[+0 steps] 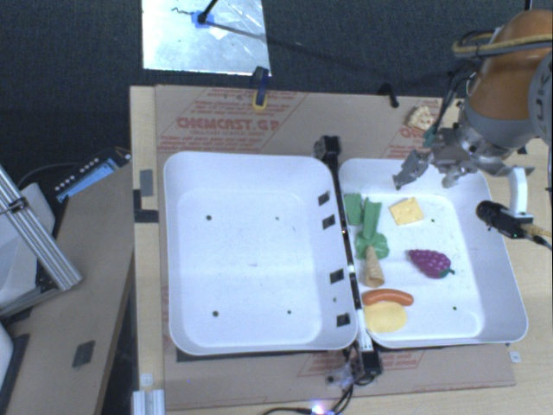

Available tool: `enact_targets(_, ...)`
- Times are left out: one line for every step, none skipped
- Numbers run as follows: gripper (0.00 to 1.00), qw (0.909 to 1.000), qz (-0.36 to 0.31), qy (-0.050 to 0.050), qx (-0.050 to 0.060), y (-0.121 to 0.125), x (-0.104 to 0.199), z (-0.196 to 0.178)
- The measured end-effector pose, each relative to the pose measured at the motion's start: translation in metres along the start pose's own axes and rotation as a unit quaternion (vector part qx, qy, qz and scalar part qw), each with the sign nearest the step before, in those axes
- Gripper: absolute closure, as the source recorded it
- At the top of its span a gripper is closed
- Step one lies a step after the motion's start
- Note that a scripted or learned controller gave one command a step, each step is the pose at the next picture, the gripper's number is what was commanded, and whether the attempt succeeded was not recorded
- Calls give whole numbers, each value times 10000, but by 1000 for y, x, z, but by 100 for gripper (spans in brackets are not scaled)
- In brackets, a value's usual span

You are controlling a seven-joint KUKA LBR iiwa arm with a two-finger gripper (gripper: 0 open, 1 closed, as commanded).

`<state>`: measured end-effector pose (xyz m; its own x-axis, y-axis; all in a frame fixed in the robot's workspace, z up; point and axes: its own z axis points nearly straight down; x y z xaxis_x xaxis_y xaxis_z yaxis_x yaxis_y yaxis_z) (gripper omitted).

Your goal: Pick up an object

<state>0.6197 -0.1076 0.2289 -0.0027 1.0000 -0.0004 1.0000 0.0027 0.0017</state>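
Nearest the camera, a yellow disc (385, 319) and orange sausage (388, 298) are lying in the right bin (492, 322). Hovering spread and empty near its far rim, the tool (431, 170) is risking a miss: crowded pieces could be nudged aside.

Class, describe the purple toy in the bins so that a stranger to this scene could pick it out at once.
Look in the right-hand white bin, the one holding toy food. Near its middle lies a bunch of purple grapes, below and right of the yellow cracker square. It is the only purple, knobbly item there.
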Motion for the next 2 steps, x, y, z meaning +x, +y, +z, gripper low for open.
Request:
enact_targets(100, 10000, -13, 1, -18, 1, 0, -11)
enact_targets(100, 9999, -41, -2, -95, 37, 55, -152)
